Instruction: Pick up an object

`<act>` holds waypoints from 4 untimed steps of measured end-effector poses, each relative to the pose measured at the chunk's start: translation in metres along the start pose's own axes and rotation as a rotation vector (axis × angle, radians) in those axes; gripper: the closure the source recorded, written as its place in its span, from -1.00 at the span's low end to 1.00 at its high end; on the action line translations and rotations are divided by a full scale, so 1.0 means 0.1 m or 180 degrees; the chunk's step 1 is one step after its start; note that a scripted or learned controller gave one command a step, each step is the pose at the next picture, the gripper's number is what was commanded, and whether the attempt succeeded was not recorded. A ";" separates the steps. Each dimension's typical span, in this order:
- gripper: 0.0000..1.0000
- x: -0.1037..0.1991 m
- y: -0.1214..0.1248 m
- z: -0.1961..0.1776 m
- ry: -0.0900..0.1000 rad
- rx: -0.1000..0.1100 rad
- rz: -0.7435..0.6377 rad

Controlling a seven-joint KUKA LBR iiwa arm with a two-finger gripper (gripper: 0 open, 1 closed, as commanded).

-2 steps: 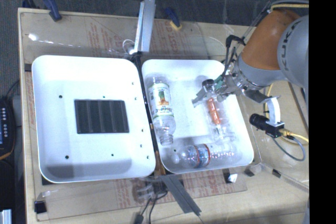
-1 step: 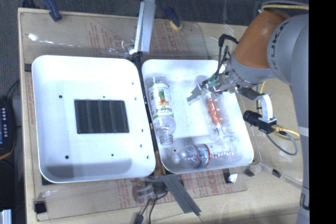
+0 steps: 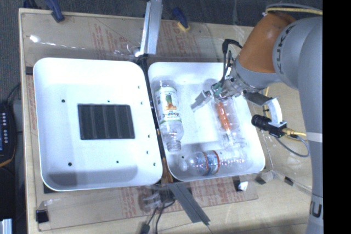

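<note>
Pincer [image 3: 215, 93] poised low in the right bin [image 3: 249, 164], finger state impossible to tell.
Orange-labelled bottle [image 3: 226, 118] just below pincer; clear, round, likely to roll or slip aside.

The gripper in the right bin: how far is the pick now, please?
Done: the gripper has reached into the right bin, just above the top end of the bottle with the orange label. In hand: nothing shows between its fingers; that bottle, the bottle with the white label and the bottle with the blue label all lie on the bin floor. Left: closing on one bottle and lifting it.
</note>
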State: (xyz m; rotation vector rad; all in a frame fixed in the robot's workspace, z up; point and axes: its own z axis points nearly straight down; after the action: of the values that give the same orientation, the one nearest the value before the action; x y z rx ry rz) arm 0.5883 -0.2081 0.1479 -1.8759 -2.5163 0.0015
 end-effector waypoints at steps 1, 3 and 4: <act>-1.00 0.18 -0.53 -0.47 -0.0003 -0.0004 -0.0081; -1.00 -0.03 -0.01 -0.38 -0.0010 -0.0008 -0.0472; -1.00 -0.08 0.18 -0.29 -0.0012 -0.0010 -0.0530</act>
State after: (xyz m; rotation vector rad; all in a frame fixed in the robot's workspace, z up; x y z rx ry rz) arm 0.6076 -0.2107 0.1769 -1.6625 -2.6677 0.0006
